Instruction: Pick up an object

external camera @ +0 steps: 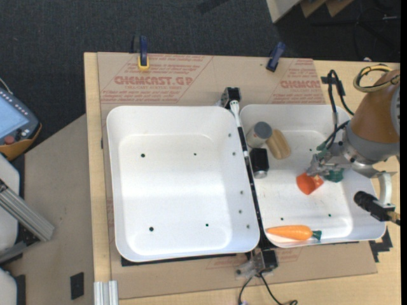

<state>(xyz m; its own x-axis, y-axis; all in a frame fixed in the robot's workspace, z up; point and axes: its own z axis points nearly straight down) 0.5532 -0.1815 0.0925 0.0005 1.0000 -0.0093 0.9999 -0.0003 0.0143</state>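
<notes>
- The tool (320,169) is seen at the right of the frame, lowered into the right bin (287,115).
- Whether it is clenched or released cannot be told.
- A red object (309,183) is found just below it, apparently touching.
- A carrot (290,233) is laid at the bin's lower edge.
- A wooden cylinder (278,144) is placed upper left.

Grey arm (372,146) with orange band, black cable, metallic gripper (323,168)
</notes>
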